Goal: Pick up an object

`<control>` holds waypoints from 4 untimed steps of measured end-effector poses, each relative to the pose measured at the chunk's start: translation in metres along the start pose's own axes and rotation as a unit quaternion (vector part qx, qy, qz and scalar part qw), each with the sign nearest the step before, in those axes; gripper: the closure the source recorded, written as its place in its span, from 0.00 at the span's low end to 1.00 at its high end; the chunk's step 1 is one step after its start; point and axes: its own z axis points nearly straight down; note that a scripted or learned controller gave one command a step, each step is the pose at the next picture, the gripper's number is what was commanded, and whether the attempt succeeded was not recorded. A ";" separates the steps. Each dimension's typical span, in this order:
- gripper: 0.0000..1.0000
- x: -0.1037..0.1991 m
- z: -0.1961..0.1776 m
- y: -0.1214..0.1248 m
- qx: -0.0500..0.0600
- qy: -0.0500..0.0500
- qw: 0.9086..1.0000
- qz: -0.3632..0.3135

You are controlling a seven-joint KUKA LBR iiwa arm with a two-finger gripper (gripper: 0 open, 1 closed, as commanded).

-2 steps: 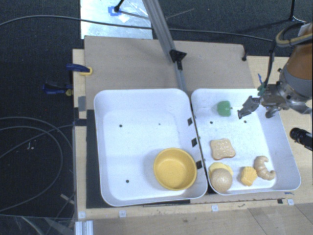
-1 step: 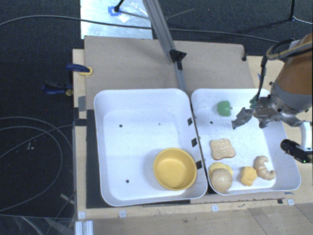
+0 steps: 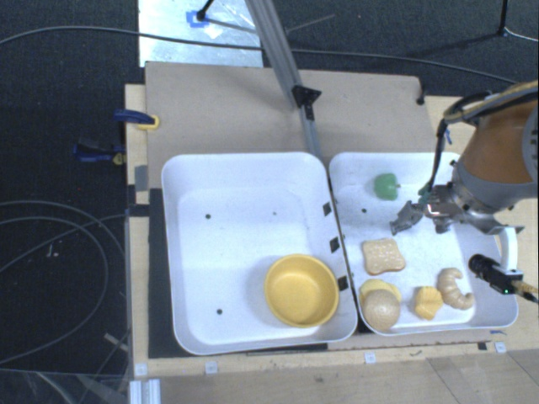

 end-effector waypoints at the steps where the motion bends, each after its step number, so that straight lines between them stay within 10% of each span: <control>1: 0.00 0.000 0.043 0.006 0.000 0.000 1.000 0.000; 2: 1.00 0.000 0.030 0.007 -0.003 0.000 1.000 0.000; 4: 1.00 0.002 -0.063 0.010 -0.005 -0.001 1.000 -0.002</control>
